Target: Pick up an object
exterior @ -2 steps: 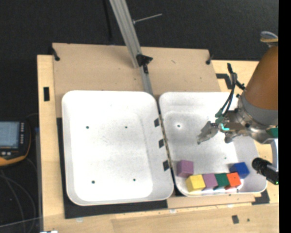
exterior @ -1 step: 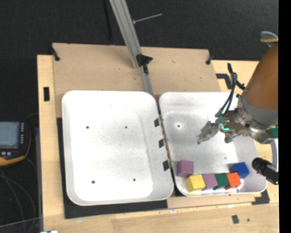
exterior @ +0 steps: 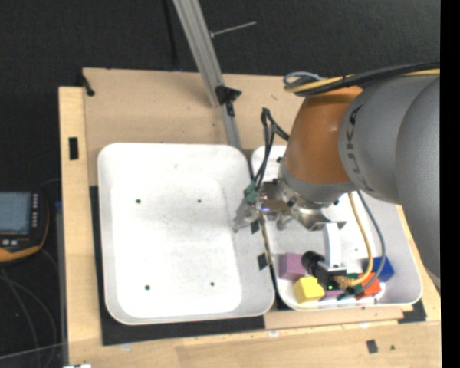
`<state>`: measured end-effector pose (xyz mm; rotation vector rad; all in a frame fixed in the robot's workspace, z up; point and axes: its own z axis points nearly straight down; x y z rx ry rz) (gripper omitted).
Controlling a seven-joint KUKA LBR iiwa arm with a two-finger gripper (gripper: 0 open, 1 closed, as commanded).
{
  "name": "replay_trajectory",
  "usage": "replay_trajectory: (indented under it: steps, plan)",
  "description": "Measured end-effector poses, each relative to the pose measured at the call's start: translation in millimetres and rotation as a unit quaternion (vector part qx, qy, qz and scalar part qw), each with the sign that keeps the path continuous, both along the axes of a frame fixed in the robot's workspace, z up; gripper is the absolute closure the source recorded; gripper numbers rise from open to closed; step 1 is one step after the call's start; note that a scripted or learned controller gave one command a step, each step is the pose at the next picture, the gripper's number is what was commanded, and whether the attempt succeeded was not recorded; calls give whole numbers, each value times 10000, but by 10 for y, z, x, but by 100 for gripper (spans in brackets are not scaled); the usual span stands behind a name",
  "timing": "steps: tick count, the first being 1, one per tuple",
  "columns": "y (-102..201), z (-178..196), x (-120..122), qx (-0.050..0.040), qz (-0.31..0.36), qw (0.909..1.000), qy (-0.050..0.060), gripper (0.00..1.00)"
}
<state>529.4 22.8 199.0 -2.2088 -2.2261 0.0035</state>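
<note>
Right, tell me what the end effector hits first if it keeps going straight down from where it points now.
Probably the floor of the right bin near its left wall, just above the purple block. The end effector hangs beside the seam between the bins, so depth is unclear; it might clip the rim instead.

The arm (exterior: 383,140) is grey with an orange band (exterior: 322,140). Both bins are white; the left bin (exterior: 172,228) carries a few dark dots. In the right bin (exterior: 402,278), toward five o'clock, lie a purple block (exterior: 291,264), a yellow block (exterior: 309,289), and blue (exterior: 382,267) and orange pieces (exterior: 366,286). The bench (exterior: 138,106) is tan.
</note>
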Motion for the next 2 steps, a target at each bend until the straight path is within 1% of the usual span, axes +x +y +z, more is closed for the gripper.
replay_trajectory:
  steps: [1,2]
  plan:
    - [-57,140,15,-14,-58,10000,-39,100]
    - [430,977,147,1,1,10000,-74,100]
